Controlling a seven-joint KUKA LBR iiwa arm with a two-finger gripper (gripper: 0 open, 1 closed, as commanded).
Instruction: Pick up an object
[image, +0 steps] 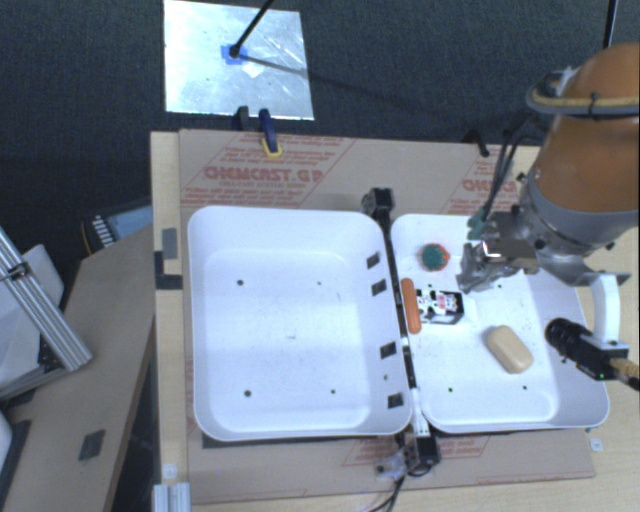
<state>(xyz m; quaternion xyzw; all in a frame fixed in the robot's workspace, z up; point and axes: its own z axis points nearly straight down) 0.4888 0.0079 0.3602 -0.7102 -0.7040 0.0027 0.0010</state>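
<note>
Looking down on the bench, we judge the task as not yet done: the gripper (482, 262) hangs over the right bin (575, 405) and we see nothing between its fingers, while the green ball (434, 256), the orange stick (411, 305), the small black-and-white item (443, 304) and the beige block (510, 349) all lie on the bin floor. How far the gripper is open we cannot tell, because it is small, blurred and partly covered by the wrist. The left bin (205, 330) is beside it, and what the black-and-white item really is stays unclear to us.
</note>
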